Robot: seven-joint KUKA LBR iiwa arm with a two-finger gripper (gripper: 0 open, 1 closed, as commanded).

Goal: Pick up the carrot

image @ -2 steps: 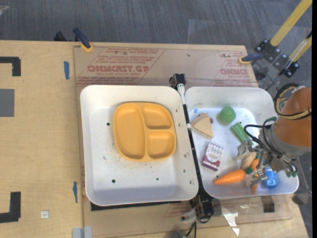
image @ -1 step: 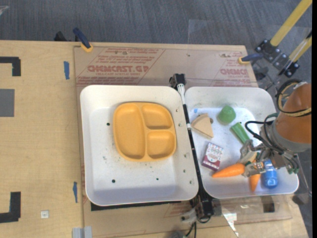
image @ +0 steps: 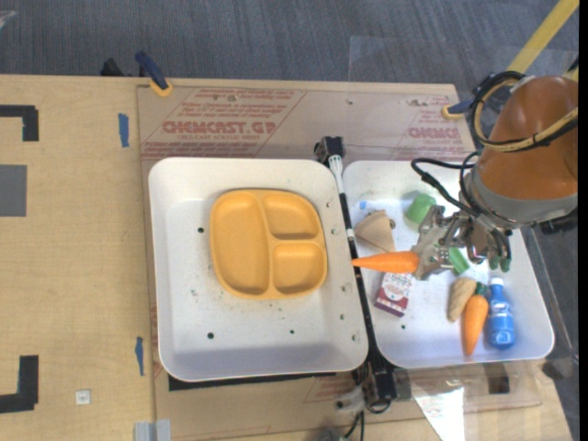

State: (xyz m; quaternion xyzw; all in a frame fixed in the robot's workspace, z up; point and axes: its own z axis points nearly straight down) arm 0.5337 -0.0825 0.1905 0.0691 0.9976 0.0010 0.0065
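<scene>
The carrot (image: 386,263) looks already caught: its thick end sits between the fingers of the gripper (image: 430,259), which are closed on it, while its pointed tip juts out leftward over the divide between the 2 bins. Going left to right, the left bin (image: 179,292) holds a yellow divided plate (image: 268,243); the right bin (image: 528,343) holds a small red carton (image: 394,292) just below the carrot, a tan cone (image: 376,230) above it, and a second carrot (image: 474,322) beside a blue bottle (image: 499,315). I'd judge the grasp done; whether it has cleared the bin floor I can't tell, so lifting remains.
</scene>
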